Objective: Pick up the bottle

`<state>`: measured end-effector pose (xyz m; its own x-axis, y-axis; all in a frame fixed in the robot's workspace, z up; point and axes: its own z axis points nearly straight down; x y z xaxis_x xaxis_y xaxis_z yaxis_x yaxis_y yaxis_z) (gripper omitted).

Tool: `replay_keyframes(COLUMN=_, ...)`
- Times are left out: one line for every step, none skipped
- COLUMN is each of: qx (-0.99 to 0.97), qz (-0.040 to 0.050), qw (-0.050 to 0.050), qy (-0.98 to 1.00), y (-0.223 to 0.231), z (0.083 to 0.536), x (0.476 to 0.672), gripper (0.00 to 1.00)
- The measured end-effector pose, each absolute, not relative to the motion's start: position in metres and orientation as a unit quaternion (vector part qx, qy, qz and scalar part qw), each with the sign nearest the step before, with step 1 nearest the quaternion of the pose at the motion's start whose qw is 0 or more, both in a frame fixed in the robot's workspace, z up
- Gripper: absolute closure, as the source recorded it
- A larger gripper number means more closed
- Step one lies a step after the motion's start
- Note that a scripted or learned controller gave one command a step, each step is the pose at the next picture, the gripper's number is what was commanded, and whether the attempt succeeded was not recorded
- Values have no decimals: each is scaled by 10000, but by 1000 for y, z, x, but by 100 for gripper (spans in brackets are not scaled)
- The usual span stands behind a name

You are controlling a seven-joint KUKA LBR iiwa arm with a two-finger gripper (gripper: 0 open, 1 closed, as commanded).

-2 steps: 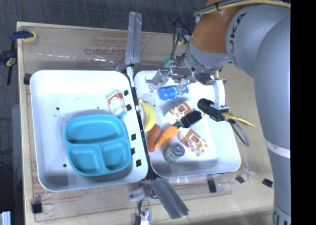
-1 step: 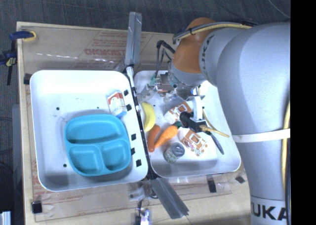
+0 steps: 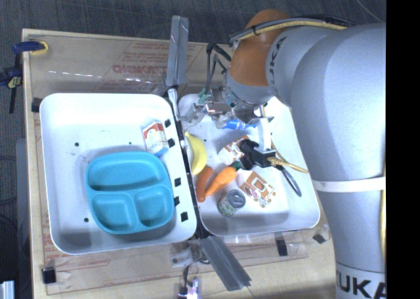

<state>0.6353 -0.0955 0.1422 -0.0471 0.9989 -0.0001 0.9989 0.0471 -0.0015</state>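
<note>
Nearest you, at the front of the right bin [image 3: 279, 218], a round tin [image 3: 231, 202] with a dull metal top stands beside a flat packet [image 3: 258, 189] printed in orange and white. Just behind the tin lie two smooth, tapered orange carrots [image 3: 214, 181], touching each other. Behind them a curved yellow banana [image 3: 195, 152] rests against the wall between the bins.

In the left bin [image 3: 79, 127], a glossy blue plastic tray [image 3: 128, 193] with three compartments fills the front. A small white and red carton [image 3: 154, 137] sits behind it, near the dividing wall.

Farther back in the right bin, what looks like the bottle [image 3: 236, 124] shows as a small pale shape with a blue end. It is partly hidden under the wrist, so you cannot be sure of its outline. The gripper [image 3: 211, 106] hangs just beside it at the bin's far left corner, and you cannot tell its state. The bulky grey arm [image 3: 328, 94] covers the bin's right side.
</note>
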Motion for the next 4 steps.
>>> replay_keyframes(qx=-6634, qz=13, qw=13, qy=-7483, y=-87, z=191, x=608, gripper=0)
replay_keyframes(qx=-5919, qz=11, qw=15, qy=-8060, y=-152, z=90, x=609, gripper=0)
replay_keyframes(qx=-5359, qz=65, qw=254, qy=-8439, y=-207, z=92, x=647, gripper=0)
replay_keyframes(qx=-4929, qz=81, qw=242, qy=-8697, y=-210, z=98, x=646, gripper=0)
